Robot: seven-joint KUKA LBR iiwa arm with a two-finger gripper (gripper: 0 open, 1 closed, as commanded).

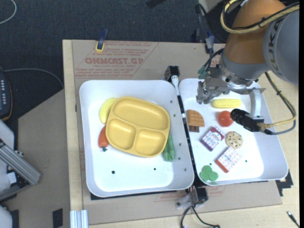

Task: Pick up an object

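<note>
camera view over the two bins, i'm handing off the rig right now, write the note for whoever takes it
Gripper: low over the back of the right bin, beside the corn cob; nothing visible between its fingers.
Right bin: corn cob, waffle, tomato, cookie, purple packet, red packet, green piece at the front.
Left bin: yellow divided tray lying over a banana, a carrot and a green vegetable.
Done: nothing lifted yet.
Left: close on one object, likely the corn cob, and raise it.
</note>
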